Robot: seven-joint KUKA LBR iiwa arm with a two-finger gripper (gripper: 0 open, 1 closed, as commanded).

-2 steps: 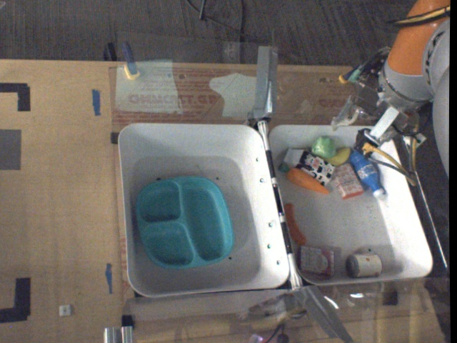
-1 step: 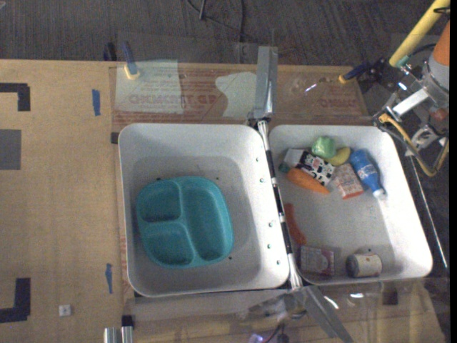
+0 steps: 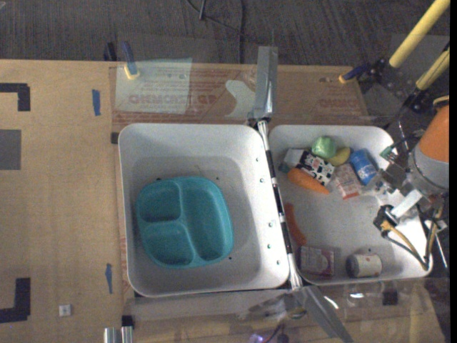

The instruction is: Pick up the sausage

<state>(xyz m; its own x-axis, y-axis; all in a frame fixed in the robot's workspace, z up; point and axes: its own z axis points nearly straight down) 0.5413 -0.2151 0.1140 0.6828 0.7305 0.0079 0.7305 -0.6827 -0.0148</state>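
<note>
sausage [image 3: 292,224] lying along the left wall of the right bin [image 3: 343,252], gripper [image 3: 394,216] hovering near that bin's right edge, can't tell how it's set, teal plate [image 3: 184,221] in left bin [image 3: 178,145]

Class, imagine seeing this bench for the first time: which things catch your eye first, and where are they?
The teal divided plate stands out, lying alone in the left bin. The right bin holds a cluster of small toy foods, among them an orange carrot and a green item near its far edge. The grey arm's gripper hangs over that bin's right side.
</note>
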